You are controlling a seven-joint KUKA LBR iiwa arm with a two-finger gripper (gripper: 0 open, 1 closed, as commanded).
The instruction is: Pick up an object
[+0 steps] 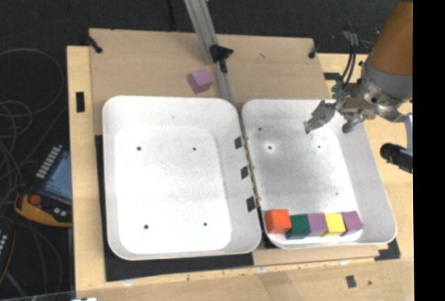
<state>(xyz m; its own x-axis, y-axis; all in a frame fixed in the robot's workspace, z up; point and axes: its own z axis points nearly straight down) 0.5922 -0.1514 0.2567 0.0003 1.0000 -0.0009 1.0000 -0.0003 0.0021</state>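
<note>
A row of small blocks lies against the front wall of the right bin: an orange block, a green block, a purple block, a yellow block and another purple block. My gripper hangs over the back right part of that bin, far behind the row. Its two fingers stand apart, open, with nothing between them.
A lone purple cube rests on the brown board behind the left bin. A slanted metal post rises from the board between the bins. Cables and a handset lie off the bench at left.
</note>
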